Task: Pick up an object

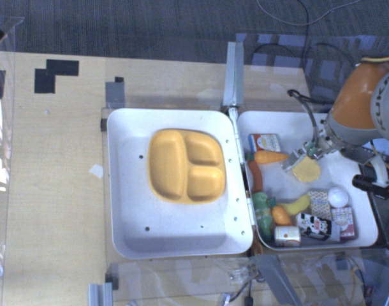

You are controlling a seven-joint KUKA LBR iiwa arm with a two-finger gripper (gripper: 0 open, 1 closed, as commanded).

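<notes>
1. Nearest the camera, a small can (287, 235) and a black-and-white carton (313, 225) sit crowded along the front wall of the right bin (366, 238), beside a yellow banana (298, 204) and an orange ball (280, 215).
2. Further back, the gripper (304, 157) hangs low over the right bin, just beside a pale yellow disc (307, 169) and a carrot (270, 158).
3. Whether its jaws are wide or closed I cannot tell; nothing is clearly between them.
4. Risk: the disc looks flat, so a closing pinch may slide over it.
5. Risk: the carrot lies near enough to be nudged aside.
6. The left bin (127, 234) holds a yellow divided tray (185, 165).
</notes>
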